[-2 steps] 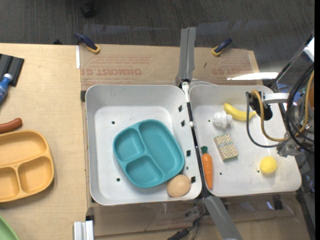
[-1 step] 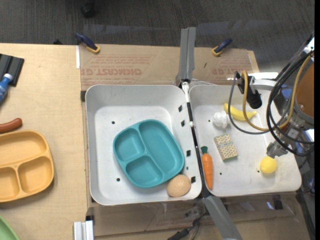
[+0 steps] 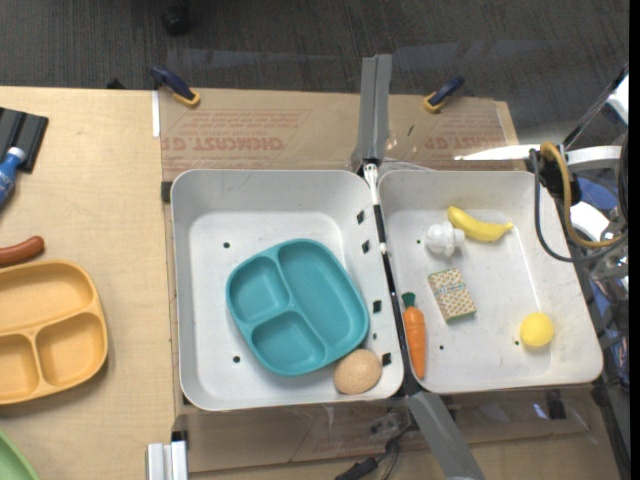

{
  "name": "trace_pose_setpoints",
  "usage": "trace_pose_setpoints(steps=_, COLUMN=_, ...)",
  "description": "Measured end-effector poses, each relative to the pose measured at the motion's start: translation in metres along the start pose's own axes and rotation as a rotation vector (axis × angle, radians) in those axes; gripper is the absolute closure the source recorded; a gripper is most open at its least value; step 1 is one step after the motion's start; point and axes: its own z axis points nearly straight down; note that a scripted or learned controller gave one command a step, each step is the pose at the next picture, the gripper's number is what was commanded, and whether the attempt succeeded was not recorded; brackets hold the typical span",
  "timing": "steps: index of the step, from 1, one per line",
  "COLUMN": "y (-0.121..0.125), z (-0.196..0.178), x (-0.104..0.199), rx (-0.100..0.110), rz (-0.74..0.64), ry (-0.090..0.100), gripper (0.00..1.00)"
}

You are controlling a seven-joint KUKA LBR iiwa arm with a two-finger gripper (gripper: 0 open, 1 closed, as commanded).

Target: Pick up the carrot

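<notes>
Far left, on the wooden bench top (image 3: pixel 110 168): an orange divided tray (image 3: pixel 45 330) is sitting at the frame edge, with a brown sausage-shaped item (image 3: pixel 20 250) lying just above it.

Left bin (image 3: pixel 190 218): a teal divided plate (image 3: pixel 296 306) is resting near the middle, tilted on a diagonal. A tan egg-shaped object (image 3: pixel 356 372) is sitting at the plate's lower right corner, touching its rim, close to the bin's front wall.

Right bin (image 3: pixel 570 363): the carrot (image 3: pixel 414 334) is lying along the left wall, green top pointing away from the front edge, orange body running down toward the front left corner. A patterned sponge-like block (image 3: pixel 452 295) is lying just beside it to the right. Above that, a small white lumpy item (image 3: pixel 441 239) is touching the left end of a yellow banana (image 3: pixel 480 226). A yellow lemon (image 3: pixel 537 330) is sitting well apart, toward the right wall.

Far right: cables (image 3: pixel 552 203) are hanging past the bin. Gripper state: cannot tell.
</notes>
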Motion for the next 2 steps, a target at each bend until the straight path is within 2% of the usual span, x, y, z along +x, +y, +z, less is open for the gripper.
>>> trace_pose_setpoints(steps=1, y=-0.021, z=0.106, x=0.003, rx=-0.004, rz=0.277, ry=-0.007, gripper=1.00)
trace_pose_setpoints(steps=2, y=0.027, z=-0.025, x=0.023, rx=-0.002, rz=0.384, ry=-0.002, gripper=1.00)
